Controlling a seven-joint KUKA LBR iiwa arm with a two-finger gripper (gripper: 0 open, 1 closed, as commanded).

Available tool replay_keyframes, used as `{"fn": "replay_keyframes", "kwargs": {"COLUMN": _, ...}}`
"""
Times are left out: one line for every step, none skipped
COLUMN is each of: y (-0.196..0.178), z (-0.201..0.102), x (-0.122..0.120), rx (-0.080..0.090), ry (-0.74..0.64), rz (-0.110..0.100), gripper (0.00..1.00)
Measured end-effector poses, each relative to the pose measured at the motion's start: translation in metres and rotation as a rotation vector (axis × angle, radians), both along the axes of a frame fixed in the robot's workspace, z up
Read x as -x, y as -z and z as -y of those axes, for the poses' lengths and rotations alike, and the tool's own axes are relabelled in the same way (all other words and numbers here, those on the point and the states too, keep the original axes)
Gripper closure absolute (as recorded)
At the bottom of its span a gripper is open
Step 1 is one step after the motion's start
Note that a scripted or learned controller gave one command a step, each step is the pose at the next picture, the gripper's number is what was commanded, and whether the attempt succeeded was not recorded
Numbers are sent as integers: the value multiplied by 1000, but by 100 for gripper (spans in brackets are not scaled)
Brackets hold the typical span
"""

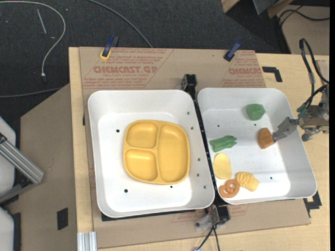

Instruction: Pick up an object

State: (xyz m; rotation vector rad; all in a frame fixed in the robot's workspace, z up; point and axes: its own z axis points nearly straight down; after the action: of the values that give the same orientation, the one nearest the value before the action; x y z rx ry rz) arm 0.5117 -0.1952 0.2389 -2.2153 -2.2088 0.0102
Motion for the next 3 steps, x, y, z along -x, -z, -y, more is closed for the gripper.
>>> {"fn": "replay_keyframes", "kwargs": {"y": -5, "z": 0, "x": -2, "rx": 3, "ry": -3, "rz": 10, "gripper": 0}}
{"fn": "replay_keyframes", "kwargs": {"y": 54, "z": -8, "x": 5, "rx": 0, "ry": -4, "rz": 4, "gripper": 0}}
{"fn": "replay_keyframes", "kwargs": {"y": 98, "z": -8, "x": 4, "rx": 0, "ry": -3, "rz": 5, "gripper": 0}}
